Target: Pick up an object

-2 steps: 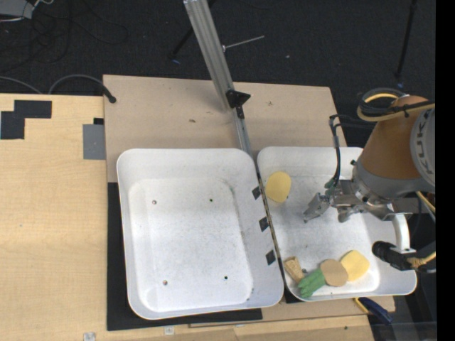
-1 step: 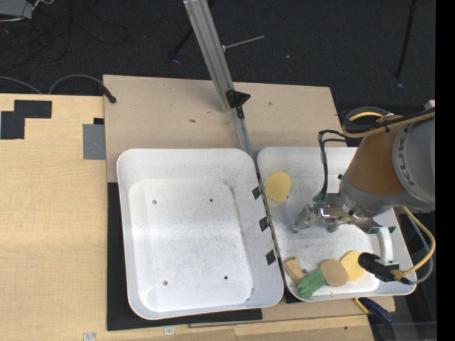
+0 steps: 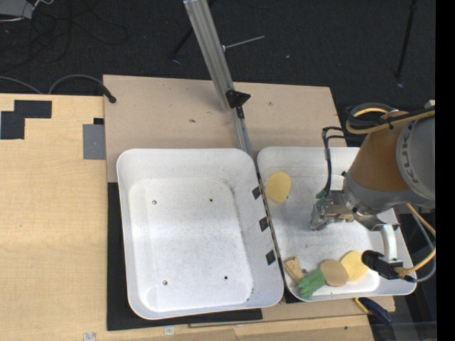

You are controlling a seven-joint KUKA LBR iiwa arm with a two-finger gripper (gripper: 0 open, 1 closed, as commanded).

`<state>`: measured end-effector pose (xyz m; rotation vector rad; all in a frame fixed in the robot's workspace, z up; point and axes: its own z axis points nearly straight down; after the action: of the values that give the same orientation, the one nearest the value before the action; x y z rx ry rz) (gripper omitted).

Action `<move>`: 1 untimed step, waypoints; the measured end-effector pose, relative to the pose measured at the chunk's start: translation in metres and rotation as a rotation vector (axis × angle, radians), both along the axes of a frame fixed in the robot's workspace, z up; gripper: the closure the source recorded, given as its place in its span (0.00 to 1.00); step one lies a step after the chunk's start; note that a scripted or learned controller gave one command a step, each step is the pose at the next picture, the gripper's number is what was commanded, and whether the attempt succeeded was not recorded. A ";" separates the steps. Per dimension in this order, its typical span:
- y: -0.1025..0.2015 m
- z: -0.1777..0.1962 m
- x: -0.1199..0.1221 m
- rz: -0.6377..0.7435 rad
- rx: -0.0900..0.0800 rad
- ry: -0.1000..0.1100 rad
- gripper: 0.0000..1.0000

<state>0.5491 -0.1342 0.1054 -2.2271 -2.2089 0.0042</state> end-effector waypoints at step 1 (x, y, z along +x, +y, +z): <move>0.006 0.057 0.007 0.009 -0.002 -0.008 1.00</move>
<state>0.5566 -0.1279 0.1620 -2.2216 -2.2242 -0.0031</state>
